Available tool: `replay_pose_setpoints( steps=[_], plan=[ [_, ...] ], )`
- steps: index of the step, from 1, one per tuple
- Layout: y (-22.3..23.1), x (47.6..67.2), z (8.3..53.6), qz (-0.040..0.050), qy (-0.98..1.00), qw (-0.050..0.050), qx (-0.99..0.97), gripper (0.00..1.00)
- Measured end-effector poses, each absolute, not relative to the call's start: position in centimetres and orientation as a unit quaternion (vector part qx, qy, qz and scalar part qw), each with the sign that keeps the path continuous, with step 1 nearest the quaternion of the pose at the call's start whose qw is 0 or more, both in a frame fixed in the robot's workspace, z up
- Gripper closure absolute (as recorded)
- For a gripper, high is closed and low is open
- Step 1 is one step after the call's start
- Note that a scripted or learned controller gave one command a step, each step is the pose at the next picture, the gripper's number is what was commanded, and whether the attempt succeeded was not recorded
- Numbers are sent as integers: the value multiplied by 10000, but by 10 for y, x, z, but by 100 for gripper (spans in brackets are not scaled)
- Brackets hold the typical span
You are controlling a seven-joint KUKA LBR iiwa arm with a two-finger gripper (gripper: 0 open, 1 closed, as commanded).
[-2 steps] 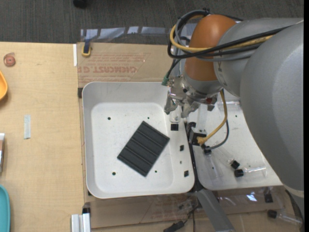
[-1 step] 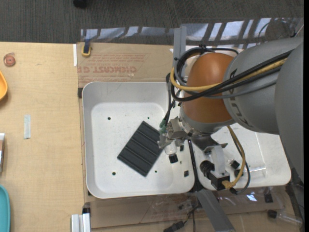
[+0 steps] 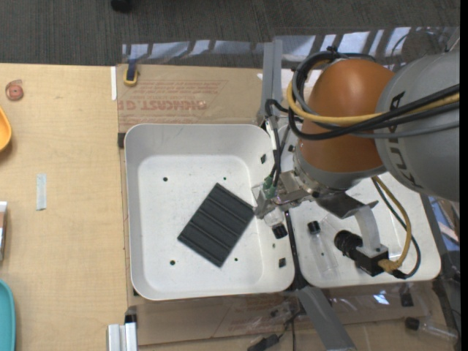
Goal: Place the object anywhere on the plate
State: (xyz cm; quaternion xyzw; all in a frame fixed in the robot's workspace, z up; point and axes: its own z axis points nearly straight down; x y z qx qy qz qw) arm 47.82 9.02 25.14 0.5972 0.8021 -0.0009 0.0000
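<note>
A dark ribbed rectangular plate (image 3: pixel 216 224) lies tilted on the floor of the left white bin (image 3: pixel 146 196), right of its middle. My gripper (image 3: pixel 268 205) hangs under the grey arm with the orange band (image 3: pixel 344 115), over the wall where the two bins meet, just off the plate's right corner. A small green bit (image 3: pixel 269 189) shows at the gripper's upper side; I cannot tell what it is. The arm's bulk hides most of the gripper.
The right white bin (image 3: pixel 420 258) lies largely under the arm, with a small dark piece (image 3: pixel 314 227) and a black cable fitting (image 3: pixel 358 248) over its floor. Another small dark piece (image 3: pixel 279 231) sits by the dividing wall. A brown cardboard sheet (image 3: pixel 183 97) lies behind the left bin.
</note>
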Motion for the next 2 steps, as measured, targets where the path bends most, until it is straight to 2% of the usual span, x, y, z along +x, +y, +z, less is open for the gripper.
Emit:
replay_pose_setpoints(
  steps=[1,2],
  plan=[
    [129,527,323,-11,9048,1,4259,100],
    [84,496,208,-6,9693,-12,2460,100]
  ],
)
